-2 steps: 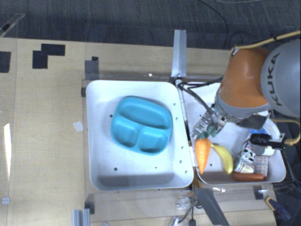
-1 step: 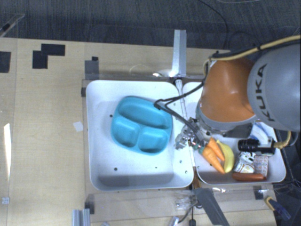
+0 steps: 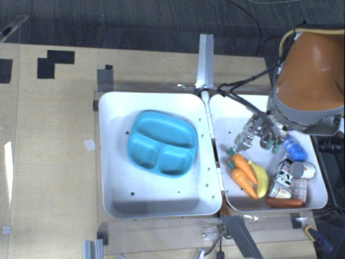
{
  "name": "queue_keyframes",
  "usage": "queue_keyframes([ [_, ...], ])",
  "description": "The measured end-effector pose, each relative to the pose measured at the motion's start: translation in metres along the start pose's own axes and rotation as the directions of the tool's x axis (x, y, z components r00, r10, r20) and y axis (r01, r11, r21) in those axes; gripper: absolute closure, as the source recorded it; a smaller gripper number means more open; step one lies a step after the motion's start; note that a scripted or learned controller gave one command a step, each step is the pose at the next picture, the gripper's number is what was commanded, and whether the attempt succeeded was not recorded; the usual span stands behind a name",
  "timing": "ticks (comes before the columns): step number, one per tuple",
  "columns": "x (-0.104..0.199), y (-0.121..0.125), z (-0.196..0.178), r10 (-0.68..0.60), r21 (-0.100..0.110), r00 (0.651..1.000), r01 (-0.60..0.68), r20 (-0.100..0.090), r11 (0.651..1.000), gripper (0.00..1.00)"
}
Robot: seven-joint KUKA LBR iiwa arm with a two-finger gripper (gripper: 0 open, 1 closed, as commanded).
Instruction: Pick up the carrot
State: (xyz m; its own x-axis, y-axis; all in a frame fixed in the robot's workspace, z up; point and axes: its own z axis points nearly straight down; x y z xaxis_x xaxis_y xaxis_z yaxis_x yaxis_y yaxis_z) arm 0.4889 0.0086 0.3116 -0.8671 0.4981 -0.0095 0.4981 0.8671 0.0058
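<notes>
My end effector (image 3: 243, 141) hangs just above the carrots (image 3: 243, 172), near the left wall of the right bin (image 3: 237, 109); I cannot tell its state. Two carrots lie side by side, touching a banana (image 3: 261, 179) on their right. They look light, stiff and smooth, likely slippery plastic. I would grip the upper one across its thick middle, clear of the banana.

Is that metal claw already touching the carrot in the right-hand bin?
Cannot tell. In the camera view the gripper hangs just above the carrot's leafy end, and their outlines nearly meet, but the slanted look-down shows neither plain contact nor a plain gap.
</notes>
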Motion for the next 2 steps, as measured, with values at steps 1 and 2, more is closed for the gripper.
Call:
queue_keyframes([
  [1, 0.009, 0.013, 0.06, 0.276, 0.004, 0.961, -0.276, -0.004, 0.961, 1.0],
  [2, -0.086, -0.024, 0.033, 0.019, 0.001, 1.0, -0.019, 0.0, 1.0, 1.0],
])
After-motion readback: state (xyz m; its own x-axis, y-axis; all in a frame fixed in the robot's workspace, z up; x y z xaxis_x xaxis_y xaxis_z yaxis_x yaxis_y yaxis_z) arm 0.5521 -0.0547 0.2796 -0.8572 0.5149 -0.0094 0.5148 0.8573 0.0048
